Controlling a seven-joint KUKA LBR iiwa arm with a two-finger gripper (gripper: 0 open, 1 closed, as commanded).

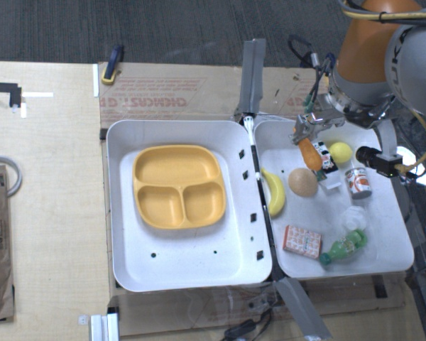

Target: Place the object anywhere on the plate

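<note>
An orange carrot-like object [310, 154] is seen pinched between the fingers of the gripper [307, 135], above the right bin [390, 254]. It could be dropped if gripped shallowly before the yellow plate [179, 186] is reached.

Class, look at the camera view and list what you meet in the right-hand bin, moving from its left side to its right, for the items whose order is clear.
Banana → red and white box → carrot in the pincer → green bottle → small can.
</note>
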